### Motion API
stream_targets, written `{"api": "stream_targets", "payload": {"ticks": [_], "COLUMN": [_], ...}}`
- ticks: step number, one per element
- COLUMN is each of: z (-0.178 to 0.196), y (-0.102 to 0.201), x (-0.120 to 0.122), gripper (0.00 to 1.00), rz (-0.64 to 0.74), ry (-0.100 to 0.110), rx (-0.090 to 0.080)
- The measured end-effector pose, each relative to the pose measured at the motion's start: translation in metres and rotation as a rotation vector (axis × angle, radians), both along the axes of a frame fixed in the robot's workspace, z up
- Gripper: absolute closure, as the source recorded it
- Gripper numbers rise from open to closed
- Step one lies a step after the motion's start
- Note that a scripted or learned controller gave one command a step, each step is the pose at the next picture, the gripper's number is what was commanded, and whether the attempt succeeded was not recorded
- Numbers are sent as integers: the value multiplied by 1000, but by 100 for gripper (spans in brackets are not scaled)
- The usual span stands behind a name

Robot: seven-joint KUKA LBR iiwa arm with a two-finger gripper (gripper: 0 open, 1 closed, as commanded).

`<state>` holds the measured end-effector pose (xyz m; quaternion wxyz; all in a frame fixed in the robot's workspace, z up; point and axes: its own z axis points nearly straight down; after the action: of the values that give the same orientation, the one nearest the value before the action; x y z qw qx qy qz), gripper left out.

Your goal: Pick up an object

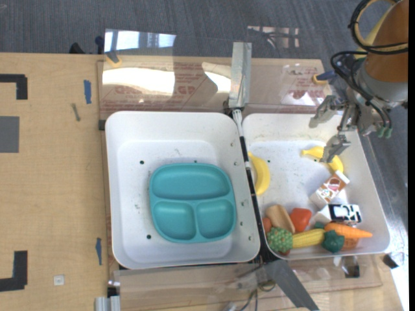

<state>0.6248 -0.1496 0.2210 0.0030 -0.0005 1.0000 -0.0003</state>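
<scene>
From above, the gripper [331, 129] hangs over the right bin [285, 141], its fingers spread wide with nothing between them. Just below one fingertip lies a small yellow banana [326, 158]. A larger banana [260, 173] rests against the bin's left wall. The left bin [123, 173] holds a teal divided plate [192, 201].

You're in robotics lab: plywood bench [45, 193], two white bins [123, 173], grey carpet [194, 5], toy food.
</scene>
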Motion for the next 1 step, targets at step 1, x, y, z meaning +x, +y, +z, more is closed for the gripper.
{"api": "stream_targets", "payload": {"ticks": [1], "z": [-114], "y": [-29], "x": [-17], "gripper": [0], "rz": [44], "ry": [-12], "rx": [-1]}}
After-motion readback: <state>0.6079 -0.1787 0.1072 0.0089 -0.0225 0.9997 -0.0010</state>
